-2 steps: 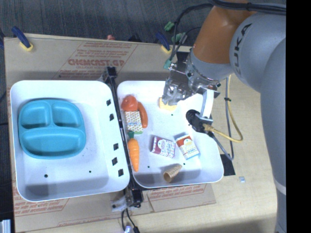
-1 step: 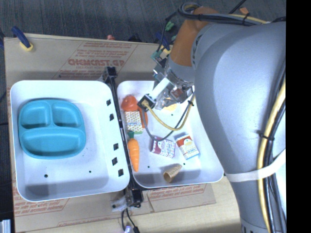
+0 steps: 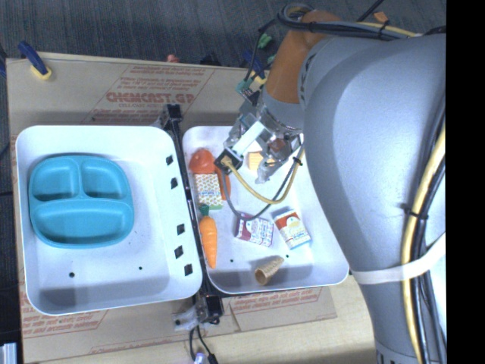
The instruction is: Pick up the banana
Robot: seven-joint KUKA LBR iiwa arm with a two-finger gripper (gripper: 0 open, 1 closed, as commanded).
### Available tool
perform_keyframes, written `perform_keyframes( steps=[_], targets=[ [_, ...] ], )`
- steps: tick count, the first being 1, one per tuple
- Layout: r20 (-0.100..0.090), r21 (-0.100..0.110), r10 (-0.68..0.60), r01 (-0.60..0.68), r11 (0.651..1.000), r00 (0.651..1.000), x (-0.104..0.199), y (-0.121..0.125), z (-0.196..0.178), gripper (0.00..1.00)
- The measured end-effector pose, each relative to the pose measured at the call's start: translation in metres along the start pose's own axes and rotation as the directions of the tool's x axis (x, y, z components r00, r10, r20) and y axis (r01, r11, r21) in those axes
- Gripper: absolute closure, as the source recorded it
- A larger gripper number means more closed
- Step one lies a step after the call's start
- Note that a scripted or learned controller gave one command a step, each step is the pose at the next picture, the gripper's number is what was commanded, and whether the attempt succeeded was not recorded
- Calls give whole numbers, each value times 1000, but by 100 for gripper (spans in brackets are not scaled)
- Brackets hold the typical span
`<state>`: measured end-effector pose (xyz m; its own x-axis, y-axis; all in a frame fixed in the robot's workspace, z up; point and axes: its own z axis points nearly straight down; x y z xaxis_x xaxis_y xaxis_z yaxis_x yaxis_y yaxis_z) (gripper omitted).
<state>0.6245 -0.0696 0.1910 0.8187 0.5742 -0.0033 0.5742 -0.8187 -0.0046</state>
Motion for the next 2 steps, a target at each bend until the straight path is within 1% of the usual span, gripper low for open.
perform_keyframes(
  steps=[1, 2],
  targets=[
    [-6, -8, 10, -10, 1000, 1000, -29, 25, 95, 0],
    [1, 2, 101, -101, 995, 995, -120, -23, 101, 0]
  ],
)
